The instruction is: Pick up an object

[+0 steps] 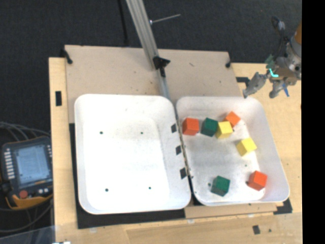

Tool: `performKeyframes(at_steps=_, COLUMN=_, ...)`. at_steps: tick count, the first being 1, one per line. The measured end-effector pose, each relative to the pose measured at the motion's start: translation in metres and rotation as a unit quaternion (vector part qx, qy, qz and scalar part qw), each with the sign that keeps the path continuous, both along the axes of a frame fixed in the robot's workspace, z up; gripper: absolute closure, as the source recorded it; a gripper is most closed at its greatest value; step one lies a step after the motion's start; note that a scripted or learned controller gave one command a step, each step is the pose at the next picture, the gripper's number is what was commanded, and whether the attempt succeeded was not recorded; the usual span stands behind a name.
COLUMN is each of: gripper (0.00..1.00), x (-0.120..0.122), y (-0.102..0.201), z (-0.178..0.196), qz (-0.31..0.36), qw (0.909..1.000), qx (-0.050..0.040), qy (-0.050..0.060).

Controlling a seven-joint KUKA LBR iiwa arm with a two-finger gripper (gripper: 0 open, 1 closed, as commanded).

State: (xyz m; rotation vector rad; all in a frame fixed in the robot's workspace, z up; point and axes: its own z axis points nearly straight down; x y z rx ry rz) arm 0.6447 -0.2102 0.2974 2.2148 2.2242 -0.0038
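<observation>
Bench: wooden tabletop [117, 70] on a dark floor, with two shallow white bins side by side.
Left bin: white plastic tray [86, 105] at the middle left of the frame.
Right bin: white plastic tray [277, 184] at the lower right, with seven small blocks.
Blocks: an orange cube [191, 126], a green cube [209, 127], a yellow cube [224, 129] and another orange cube [232, 118] bunch together near the top; a yellow cube [246, 146], a green cube [220, 185] and an orange cube [257, 180] sit apart lower down.
Gripper: grey two-finger gripper [264, 85] at the upper right, above the bin corner, fingers spread apart, holding nothing.
Progress: nothing picked up yet; the reach, the grab and the lift are all left.
Writing: none I can read; the grey screen box [28, 164] at the left edge is too blurry.
</observation>
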Motion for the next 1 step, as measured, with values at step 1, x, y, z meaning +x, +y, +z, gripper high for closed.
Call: performKeyframes(at_steps=1, gripper=0.00, x=0.0079, y=0.0007, z=-0.0465, qz=0.001, qw=1.0000, qx=0.0008, qy=0.002)
